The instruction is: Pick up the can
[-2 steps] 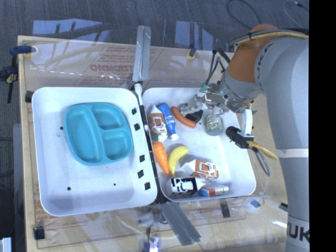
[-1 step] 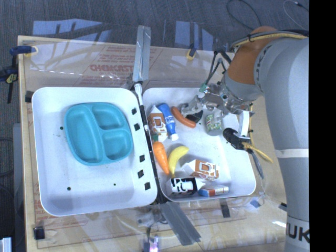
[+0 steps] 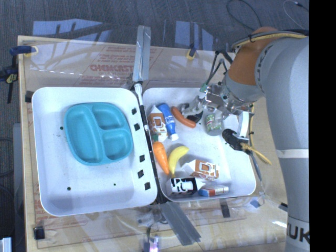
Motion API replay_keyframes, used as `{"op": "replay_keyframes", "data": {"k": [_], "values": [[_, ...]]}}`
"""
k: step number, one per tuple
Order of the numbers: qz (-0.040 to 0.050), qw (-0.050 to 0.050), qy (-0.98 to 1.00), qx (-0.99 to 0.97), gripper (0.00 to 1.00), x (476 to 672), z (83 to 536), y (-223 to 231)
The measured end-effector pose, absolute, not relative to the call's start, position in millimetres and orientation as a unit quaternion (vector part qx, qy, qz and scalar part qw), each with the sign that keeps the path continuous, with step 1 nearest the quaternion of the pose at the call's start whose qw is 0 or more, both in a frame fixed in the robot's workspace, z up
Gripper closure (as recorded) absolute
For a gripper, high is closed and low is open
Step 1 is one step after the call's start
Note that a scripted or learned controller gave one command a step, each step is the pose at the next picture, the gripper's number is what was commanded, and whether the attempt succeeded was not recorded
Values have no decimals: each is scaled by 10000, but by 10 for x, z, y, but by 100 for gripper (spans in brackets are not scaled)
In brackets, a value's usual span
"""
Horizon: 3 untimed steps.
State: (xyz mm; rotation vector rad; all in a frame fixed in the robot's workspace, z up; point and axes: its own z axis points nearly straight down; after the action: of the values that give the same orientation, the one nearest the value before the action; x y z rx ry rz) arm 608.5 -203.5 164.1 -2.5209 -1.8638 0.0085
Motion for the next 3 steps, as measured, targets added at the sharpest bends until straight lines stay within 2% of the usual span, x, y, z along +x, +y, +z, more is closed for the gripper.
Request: {"op": "replay_keyframes", "data": {"k": [1,2,3], "values": [[7,-2,-5797,-8148,0,6238,1545,-2037],[22,17,-5438,-8392,0,6193,1557,-2041],[24,29,-5460,-8378,100,6199,1649,-2030]]}}
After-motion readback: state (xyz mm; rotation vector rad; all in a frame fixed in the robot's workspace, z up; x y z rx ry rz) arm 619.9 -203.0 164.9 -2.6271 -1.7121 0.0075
